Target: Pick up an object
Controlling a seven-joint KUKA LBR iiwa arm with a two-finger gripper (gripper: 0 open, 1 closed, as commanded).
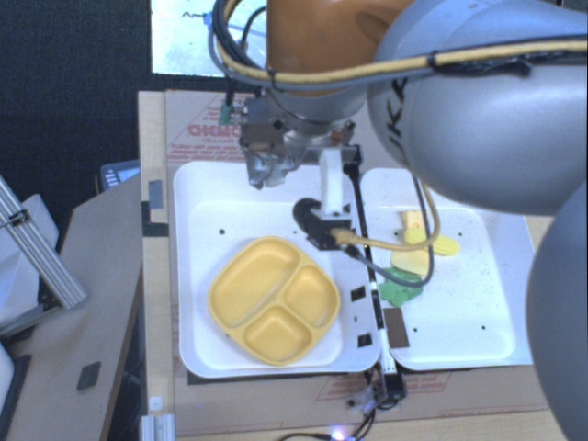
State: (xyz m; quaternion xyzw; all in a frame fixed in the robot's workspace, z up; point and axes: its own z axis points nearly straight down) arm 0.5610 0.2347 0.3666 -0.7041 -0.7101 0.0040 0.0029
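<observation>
A yellow divided plate (274, 298) with three compartments lies in the left white bin (207, 205), toward its front. In the right bin (478, 310) lie a yellow piece (432, 240) and a green piece (401, 292), close to the divider between the bins. My gripper (266, 171) hangs over the back part of the left bin, above and behind the plate, apart from it. Nothing shows between its fingers.
A black fitting with a yellow cable (317, 223) hangs over the back right of the left bin. The big grey arm (478, 90) covers the upper right. A cardboard sheet (197, 127) lies behind the bins, and a metal rail (37, 251) stands at the left.
</observation>
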